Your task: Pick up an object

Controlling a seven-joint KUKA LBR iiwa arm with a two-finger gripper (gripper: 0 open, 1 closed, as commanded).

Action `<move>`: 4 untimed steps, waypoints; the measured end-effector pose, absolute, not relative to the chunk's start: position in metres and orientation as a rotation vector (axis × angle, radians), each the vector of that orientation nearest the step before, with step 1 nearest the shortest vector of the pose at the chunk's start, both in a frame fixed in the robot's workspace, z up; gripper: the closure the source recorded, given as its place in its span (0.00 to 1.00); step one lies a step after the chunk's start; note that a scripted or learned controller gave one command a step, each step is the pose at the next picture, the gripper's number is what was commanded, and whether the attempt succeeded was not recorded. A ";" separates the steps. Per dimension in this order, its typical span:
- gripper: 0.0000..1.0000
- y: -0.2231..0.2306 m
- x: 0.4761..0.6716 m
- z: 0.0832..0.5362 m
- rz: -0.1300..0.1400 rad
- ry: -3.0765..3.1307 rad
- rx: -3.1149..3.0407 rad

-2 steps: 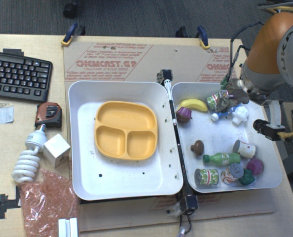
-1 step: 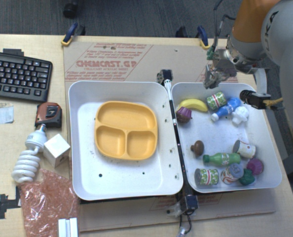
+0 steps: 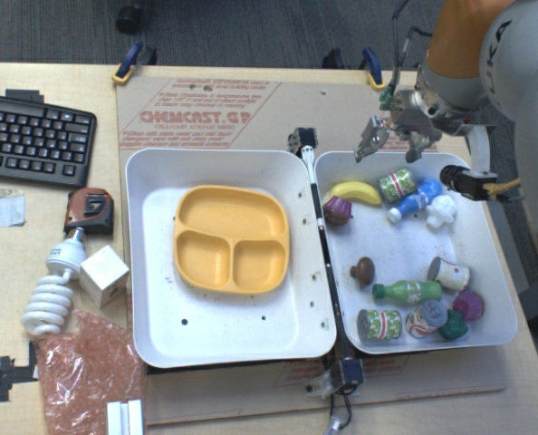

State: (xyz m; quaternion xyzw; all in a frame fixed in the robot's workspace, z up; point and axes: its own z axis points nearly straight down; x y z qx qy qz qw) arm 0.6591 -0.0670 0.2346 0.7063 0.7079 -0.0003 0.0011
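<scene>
While the grey arm reaches in from the right, its gripper (image 3: 389,144) hangs above the far edge of the right bin (image 3: 497,270), with the fingers (image 3: 370,140) spread apart and nothing between them. Just below it in that bin lie a banana (image 3: 357,191), a small green-and-white can (image 3: 397,185) and a blue-and-white bottle (image 3: 412,201), with a white toy (image 3: 442,210) beside the bottle. A purple toy (image 3: 338,210) sits against the bin's left wall, next to the banana. Nearer the middle rests a small brown piece (image 3: 362,269). Along the near side a green bottle (image 3: 407,290) lies on its side, a white cup (image 3: 448,274) is tipped just beyond it, and a second can (image 3: 379,323) lies by a round striped lid (image 3: 427,319), a dark green piece (image 3: 453,328) and a magenta ball (image 3: 469,304), all crowded close together. The left bin (image 3: 160,333) holds a yellow divided tray (image 3: 233,240), lying flat near its centre. On the bench (image 3: 15,270) to the left are a black keyboard (image 3: 33,140), a tape measure (image 3: 90,211), a spiral light bulb (image 3: 55,284) touching a white cube (image 3: 103,274), and a bag of reddish grains (image 3: 92,370).
</scene>
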 end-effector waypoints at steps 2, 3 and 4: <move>0.00 -0.152 0.509 0.159 0.000 2.220 2.222; 0.00 -0.152 0.478 0.092 0.001 2.219 2.223; 1.00 -0.153 0.480 0.103 0.005 2.214 2.222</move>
